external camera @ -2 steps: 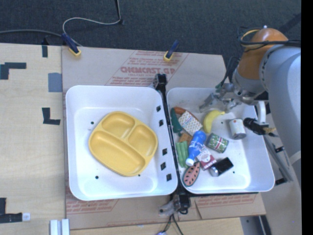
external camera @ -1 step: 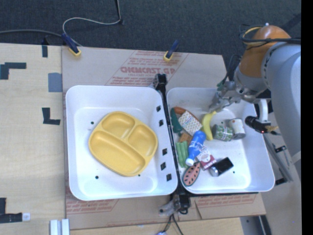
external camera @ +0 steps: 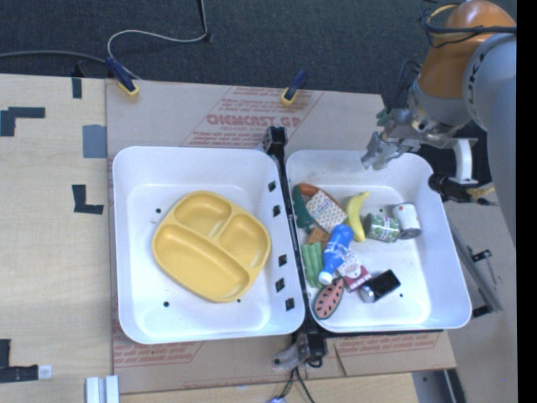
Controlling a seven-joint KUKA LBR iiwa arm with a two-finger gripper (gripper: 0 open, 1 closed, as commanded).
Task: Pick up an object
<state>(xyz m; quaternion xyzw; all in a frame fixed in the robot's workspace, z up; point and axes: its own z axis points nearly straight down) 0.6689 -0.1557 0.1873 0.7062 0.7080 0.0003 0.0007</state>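
Observation:
My gripper (external camera: 377, 155) hangs over the far rim of the right bin (external camera: 436, 305), near its back right corner, with nothing visible between its fingers. Below it in that bin lie a yellow banana (external camera: 357, 213), a green can (external camera: 383, 227), a white and red roll (external camera: 408, 218), a blue bottle (external camera: 336, 248), a black block (external camera: 383, 285), a green vegetable (external camera: 312, 259) and a brown oval piece (external camera: 328, 299). All of them sit nearer the front and left than the gripper.
The left bin (external camera: 134, 309) holds a yellow divided plate (external camera: 211, 244). A black clip (external camera: 274, 138) joins the bins at the back. Two yellow and blue clamps (external camera: 122, 77) (external camera: 294, 89) grip the cardboard's far edge, and a cable (external camera: 159, 34) runs behind.

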